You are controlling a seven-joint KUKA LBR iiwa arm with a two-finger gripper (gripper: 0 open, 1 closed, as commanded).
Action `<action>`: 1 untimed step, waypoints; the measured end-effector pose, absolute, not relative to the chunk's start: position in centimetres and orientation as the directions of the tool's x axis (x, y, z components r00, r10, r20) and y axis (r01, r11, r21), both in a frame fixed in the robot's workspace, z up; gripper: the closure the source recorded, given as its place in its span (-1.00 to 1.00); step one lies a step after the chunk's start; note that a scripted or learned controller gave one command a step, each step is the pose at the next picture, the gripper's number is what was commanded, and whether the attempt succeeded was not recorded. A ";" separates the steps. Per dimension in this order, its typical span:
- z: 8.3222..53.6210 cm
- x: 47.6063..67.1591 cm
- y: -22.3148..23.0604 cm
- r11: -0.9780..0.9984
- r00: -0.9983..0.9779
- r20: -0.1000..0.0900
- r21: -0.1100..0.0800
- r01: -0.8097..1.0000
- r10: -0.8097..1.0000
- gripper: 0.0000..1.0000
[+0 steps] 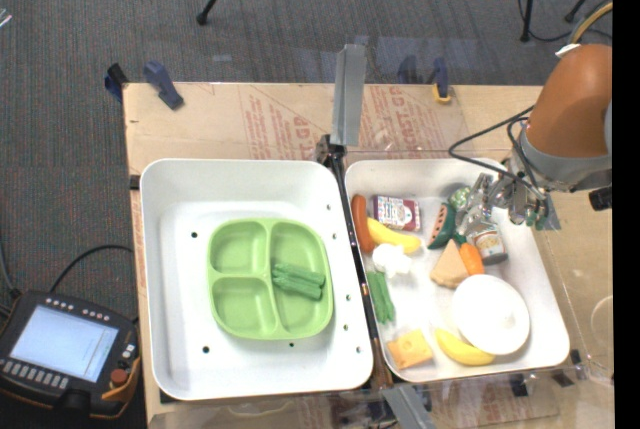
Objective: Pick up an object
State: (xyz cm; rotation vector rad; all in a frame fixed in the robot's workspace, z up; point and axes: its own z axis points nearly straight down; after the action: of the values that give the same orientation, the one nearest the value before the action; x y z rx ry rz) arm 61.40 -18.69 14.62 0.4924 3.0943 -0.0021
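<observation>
While the arm (568,112) reaches in from three o'clock, its gripper (488,202) hangs over the upper right part of the right bin (555,317), and I cannot tell whether the fingers are apart or together, because metal parts and cables crowd that spot. Nothing shows plainly between them.

Just below the gripper, toward six o'clock, lies a small grey can (489,245), and beside it an orange carrot (471,258) leans against a tan wedge of cheese (450,267). At nine o'clock from the gripper sits a dark green vegetable piece (443,225), and farther that way a purple packet (396,211). A red sausage (360,221) lies along the bin's left wall, with a yellow banana (394,236) just beside it and a white piece (392,259) below that. Green beans (382,297) stretch toward six o'clock from the white piece. A white bowl (490,314) rests upside down in the lower right part of the bin, touching a second banana (464,349) at its lower edge. An orange block of cheese (410,349) lies near the bottom wall, at nine o'clock from that banana.

The left bin (165,217) holds a green divided plate (240,279), and a bundle of green beans (298,279) lies across the ridge between its right compartments.

At the lower left, off the bench, a control pendant (65,347) with a lit screen sits on the floor.
</observation>
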 end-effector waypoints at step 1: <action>23.0 62.8 -10.7 0.947 -0.947 -0.014 0.007 0.322 0.322 1.00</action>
State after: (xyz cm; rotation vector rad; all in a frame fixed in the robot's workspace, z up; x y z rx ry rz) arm 62.77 -10.72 23.04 0.5099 3.0848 0.0065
